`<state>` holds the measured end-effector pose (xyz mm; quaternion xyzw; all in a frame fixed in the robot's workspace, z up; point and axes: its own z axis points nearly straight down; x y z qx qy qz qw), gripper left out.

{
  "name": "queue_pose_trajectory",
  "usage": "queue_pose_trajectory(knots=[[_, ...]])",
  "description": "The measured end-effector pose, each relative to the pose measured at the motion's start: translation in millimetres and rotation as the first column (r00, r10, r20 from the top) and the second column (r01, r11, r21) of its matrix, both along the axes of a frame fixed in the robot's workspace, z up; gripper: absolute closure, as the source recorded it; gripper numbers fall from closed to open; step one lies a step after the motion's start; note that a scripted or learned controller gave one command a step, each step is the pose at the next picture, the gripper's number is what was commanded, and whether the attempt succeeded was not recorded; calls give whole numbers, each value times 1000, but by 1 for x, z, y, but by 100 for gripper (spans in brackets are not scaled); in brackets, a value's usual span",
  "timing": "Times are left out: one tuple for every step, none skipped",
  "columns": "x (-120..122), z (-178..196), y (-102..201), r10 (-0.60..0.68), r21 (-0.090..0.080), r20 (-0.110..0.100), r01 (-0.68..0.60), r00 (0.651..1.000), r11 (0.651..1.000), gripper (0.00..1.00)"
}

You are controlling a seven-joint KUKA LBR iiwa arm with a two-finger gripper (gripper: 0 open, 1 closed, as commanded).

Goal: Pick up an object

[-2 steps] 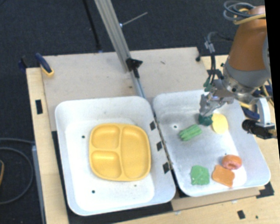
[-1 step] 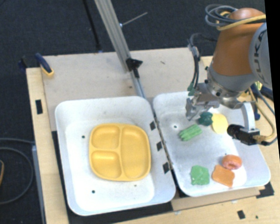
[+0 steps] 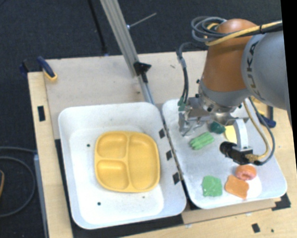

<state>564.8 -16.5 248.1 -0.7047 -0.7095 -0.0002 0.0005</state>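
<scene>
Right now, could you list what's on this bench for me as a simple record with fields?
left bin: one yellow divided plate
right bin: long green piece, green block, orange block, pink round piece
arm: reaches in from the right, over the right bin
gripper: close beside the long green piece, at its upper left
</scene>
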Motion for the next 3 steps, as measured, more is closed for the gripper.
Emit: queue_pose_trajectory(knots=[[-20, 4, 48, 1, 1, 0, -1, 1000, 1000, 100], [-28, 9, 105, 3, 1, 2, -3, 1000, 1000, 100], [-27, 9, 101, -3, -1, 2, 3, 1000, 1000, 0]])
